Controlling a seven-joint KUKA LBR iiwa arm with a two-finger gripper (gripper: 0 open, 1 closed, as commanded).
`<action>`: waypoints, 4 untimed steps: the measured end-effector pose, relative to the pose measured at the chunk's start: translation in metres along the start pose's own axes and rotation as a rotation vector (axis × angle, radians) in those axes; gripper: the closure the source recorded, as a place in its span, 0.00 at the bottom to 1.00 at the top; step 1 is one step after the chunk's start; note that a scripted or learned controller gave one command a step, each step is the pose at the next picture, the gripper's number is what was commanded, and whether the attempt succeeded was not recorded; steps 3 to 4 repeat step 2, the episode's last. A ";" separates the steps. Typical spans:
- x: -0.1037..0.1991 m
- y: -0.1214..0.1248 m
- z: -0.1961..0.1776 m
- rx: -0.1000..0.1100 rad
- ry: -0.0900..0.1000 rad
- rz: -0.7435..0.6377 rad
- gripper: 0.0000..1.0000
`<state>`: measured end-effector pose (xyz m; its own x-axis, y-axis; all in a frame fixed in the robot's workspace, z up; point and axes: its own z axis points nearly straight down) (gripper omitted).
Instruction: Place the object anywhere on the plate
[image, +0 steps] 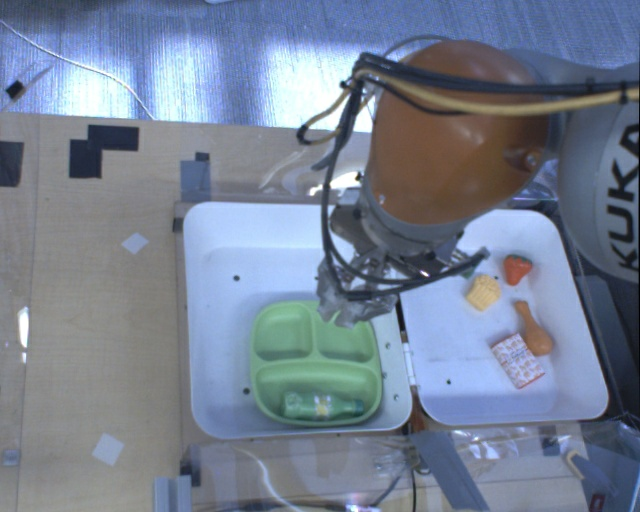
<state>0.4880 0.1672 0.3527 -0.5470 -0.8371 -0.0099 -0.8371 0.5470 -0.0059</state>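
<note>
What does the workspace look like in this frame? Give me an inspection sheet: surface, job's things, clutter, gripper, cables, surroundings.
Surface: wooden bench bearing two white bins, left bin and right bin.
Job's things: green plate in left bin; green bottle lying in its near compartment.
Clutter: corn piece, strawberry, drumstick, red-and-white packet in right bin.
Gripper: gripper over plate's far right edge; finger state unclear.
Cables: black cables along the wrist; white wire at the back.
Surroundings: black tape marks on bench.
</note>
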 end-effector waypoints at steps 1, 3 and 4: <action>-0.025 -0.007 -0.004 -0.002 0.000 0.011 1.00; -0.009 -0.017 0.045 -0.003 0.002 -0.305 1.00; -0.009 -0.017 0.045 -0.003 0.002 -0.305 1.00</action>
